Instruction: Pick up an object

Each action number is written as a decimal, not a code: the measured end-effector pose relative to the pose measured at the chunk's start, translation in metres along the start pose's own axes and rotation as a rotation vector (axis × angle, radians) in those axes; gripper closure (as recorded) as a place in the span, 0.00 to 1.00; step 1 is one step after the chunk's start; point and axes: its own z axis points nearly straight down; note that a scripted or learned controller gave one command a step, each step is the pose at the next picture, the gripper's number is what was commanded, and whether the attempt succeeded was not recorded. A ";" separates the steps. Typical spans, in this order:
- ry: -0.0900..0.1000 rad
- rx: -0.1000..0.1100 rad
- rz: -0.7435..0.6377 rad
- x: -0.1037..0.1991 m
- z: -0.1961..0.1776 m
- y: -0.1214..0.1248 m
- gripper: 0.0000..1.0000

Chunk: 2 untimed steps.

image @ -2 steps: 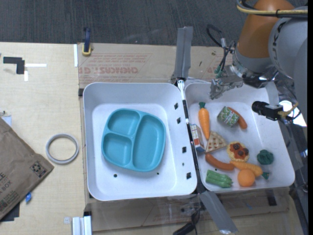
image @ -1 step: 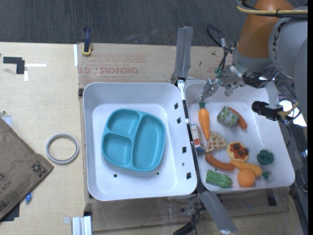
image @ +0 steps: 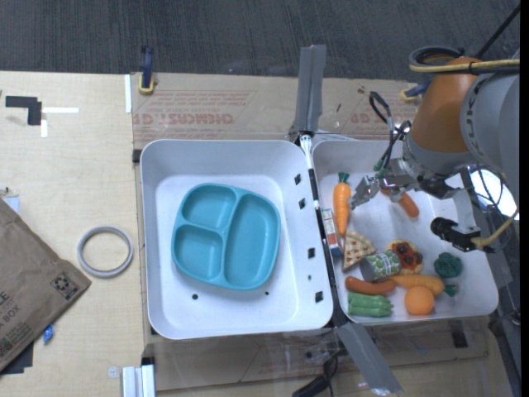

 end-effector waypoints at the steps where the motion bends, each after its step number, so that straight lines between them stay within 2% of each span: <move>1: -0.001 -0.001 -0.082 -0.091 -0.057 0.024 0.00; 2: 0.000 0.000 -0.014 -0.085 0.014 0.018 0.00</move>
